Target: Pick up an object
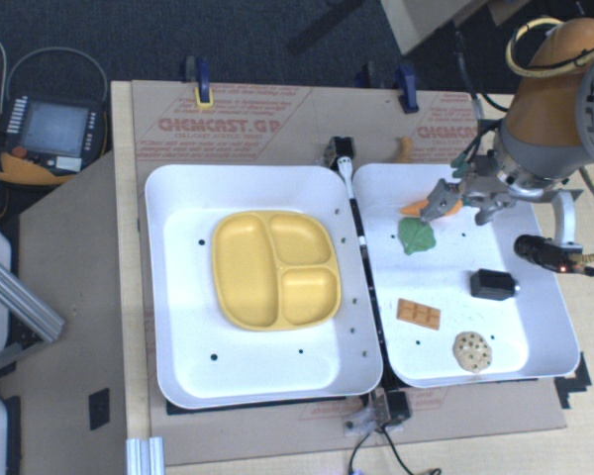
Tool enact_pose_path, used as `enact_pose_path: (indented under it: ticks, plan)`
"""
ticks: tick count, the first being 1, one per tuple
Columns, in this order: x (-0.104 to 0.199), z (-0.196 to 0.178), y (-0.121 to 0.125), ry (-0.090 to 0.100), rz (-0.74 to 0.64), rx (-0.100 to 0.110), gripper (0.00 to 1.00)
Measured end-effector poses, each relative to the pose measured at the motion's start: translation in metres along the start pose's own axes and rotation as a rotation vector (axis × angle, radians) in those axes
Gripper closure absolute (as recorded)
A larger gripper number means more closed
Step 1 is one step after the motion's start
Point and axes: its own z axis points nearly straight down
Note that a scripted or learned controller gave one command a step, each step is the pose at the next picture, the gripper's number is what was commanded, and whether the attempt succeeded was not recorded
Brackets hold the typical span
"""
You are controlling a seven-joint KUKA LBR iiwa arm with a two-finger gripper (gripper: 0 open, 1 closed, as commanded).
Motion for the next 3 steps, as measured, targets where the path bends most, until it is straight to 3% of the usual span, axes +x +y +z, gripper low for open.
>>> enact_pose_path:
  ticks: [1, 3]
  plan:
    - [0.0, -0.008, 0.003, -0.002, -0.003, -0.014, 0.0]
    - [0.003, 0.1, -0.002, 0.0, -0.002, -0.007, 0.0]
